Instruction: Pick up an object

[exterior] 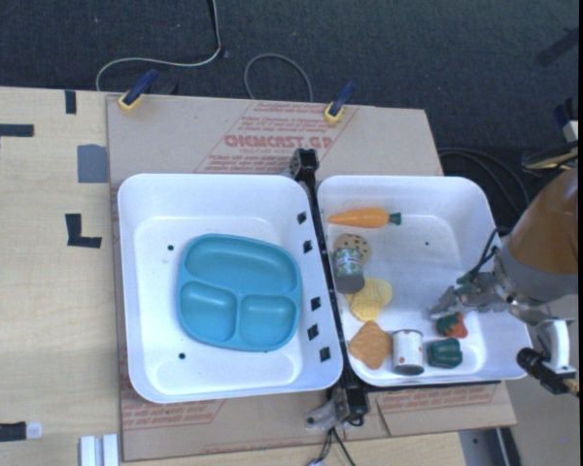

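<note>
The right bin point(471, 202) holds several small objects. An orange carrot point(361, 218) lies near its far wall. Below it, a grey can point(349, 272) stands beside the divider. A yellow piece point(369, 299) and an orange wedge point(369, 344) lie nearer the front. By the front wall sit a white can point(407, 350) and a green pepper point(445, 353). My gripper point(450, 306) is low over the bin's right side, just above a small red object point(455, 327) that it partly hides. I see nothing lifted.
The left bin point(141, 260) holds a blue divided plate point(239, 291). The grey arm with its orange band point(546, 236) hangs over the right bin's right wall. Both bins rest on a cardboard sheet point(223, 134) on the wooden bench; cables run at the back.
</note>
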Action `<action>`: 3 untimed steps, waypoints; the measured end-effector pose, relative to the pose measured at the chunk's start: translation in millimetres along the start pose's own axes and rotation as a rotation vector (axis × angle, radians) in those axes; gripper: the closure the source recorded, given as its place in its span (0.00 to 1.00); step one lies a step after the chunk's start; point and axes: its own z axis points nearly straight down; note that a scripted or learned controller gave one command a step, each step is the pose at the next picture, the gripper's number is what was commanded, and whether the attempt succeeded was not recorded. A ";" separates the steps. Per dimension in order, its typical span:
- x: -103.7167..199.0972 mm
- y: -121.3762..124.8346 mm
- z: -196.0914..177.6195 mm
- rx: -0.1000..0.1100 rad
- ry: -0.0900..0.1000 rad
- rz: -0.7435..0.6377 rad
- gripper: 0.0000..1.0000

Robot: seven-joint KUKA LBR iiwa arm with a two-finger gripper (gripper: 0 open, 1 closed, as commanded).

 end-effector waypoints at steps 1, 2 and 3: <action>69.5 -0.7 -101.4 -0.001 0.006 -0.009 1.00; 149.7 -2.1 -126.4 0.005 0.008 -0.010 1.00; 144.4 -3.1 -124.7 0.008 0.005 -0.002 0.00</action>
